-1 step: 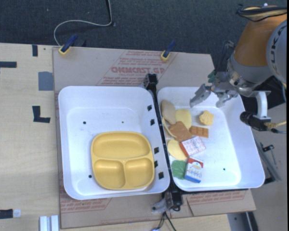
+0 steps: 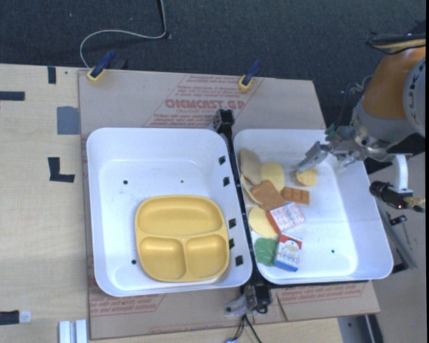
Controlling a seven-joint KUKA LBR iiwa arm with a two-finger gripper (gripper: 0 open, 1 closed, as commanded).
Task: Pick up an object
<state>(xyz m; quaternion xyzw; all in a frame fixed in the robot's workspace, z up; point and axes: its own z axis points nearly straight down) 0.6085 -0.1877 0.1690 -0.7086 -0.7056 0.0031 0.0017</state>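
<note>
The right bin [image 2: 343,220] holds a heap of toy foods along its left side. Among them are a pale beige piece [image 2: 249,164], a yellow round [image 2: 274,173], a brown cracker [image 2: 267,194], an orange-brown wafer [image 2: 296,195], a yellow lump [image 2: 260,223], a white and red packet [image 2: 287,216], a green piece [image 2: 265,250] and a small red and blue carton [image 2: 289,253]. A small yellow-orange piece [image 2: 308,178] lies apart near the bin's back. My gripper [image 2: 305,166] hangs low just above that piece, slanting in from the right.
The left bin [image 2: 114,163] carries a yellow divided plate [image 2: 182,236]. A black clip joint [image 2: 224,122] sits where the two bins meet at the back. The arm's orange band [image 2: 386,84] stands over the right bin's far right corner.
</note>
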